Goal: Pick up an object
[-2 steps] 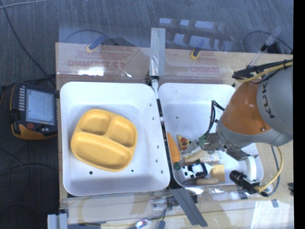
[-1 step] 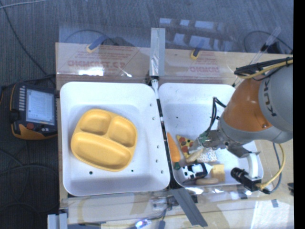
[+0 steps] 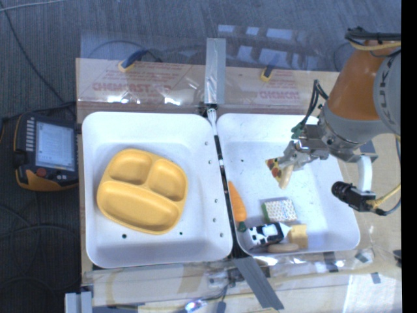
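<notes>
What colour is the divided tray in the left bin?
Yellow. The tray shows plainly in the camera view, lying in the left white bin.

Yellow divided plate [image 3: 142,189] smooth glossy plastic; white bins [image 3: 91,240] smooth, slightly shiny; floor [image 3: 39,57] rough carpet

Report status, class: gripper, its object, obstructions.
Gripper over right bin, shut on pizza slice toy. Carrot, cow, sponge lie below, apart.

One fixed camera high above the surface [image 3: 365,285], looking down at a slant, both shallow white plastic bins [image 3: 91,175] in full frame, grey-and-orange arm [image 3: 365,96] entering from right, moderately close
</notes>
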`<state>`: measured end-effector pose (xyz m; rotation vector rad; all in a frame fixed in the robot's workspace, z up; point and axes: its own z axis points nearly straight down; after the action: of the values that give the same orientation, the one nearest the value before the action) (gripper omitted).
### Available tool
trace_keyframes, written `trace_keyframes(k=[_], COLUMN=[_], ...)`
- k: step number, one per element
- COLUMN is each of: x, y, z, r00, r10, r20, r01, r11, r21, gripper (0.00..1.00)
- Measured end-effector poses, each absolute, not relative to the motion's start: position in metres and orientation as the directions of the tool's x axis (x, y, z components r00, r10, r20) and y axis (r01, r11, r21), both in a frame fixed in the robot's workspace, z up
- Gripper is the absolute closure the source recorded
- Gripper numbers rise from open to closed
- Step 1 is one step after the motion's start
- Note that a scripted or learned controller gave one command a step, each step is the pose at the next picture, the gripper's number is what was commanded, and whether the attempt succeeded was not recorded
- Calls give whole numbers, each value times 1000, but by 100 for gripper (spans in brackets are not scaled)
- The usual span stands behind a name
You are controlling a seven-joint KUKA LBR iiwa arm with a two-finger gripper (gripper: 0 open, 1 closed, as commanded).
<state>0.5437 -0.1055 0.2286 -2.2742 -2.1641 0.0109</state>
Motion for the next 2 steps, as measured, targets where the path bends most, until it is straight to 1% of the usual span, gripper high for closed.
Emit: trace_keyframes(k=[1, 2], x=[513, 513], y=[-120, -120], z=[187, 187], r00=[-99, -100], r10=[995, 995], r20=[0, 0], r01=[995, 995], r11=[99, 100], r21=[-9, -8], gripper=[100, 0])
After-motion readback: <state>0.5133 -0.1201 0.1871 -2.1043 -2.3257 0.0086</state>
